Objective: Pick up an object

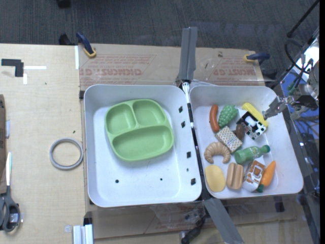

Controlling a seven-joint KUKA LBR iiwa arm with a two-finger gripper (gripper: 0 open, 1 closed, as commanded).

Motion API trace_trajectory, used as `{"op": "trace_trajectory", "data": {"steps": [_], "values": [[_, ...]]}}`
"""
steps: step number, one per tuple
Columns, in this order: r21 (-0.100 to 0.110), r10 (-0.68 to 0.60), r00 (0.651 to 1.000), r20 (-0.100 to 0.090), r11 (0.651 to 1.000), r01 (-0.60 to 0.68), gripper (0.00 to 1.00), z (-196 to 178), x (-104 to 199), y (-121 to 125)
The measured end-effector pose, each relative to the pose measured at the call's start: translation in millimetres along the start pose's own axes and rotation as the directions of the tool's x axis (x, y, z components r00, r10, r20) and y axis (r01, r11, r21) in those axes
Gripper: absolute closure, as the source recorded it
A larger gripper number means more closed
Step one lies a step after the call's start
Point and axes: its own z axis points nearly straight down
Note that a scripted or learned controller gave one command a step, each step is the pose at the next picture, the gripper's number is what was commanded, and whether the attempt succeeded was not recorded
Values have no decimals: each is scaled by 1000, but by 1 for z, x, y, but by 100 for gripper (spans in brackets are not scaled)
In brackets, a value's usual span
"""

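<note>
While one green tray [139,129] fills the left bin [91,151], gripper [270,109] state stays unclear.

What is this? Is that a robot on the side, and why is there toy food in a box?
Yes, it is a robot arm. One camera looks down from above the bench. The arm comes in from the right, and its end effector, the part that grabs, hangs over the right bin's edge. It holds nothing. That bin is full of toy food: a croissant, a carrot, a green bottle, a hot dog and more. The left bin holds a green plate with compartments. The robot's job is to pick up one toy.
</note>
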Motion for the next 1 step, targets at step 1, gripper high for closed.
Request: {"op": "trace_trajectory", "data": {"steps": [1], "values": [[0,358,934,1,934,-358,0,30,48,52]]}}
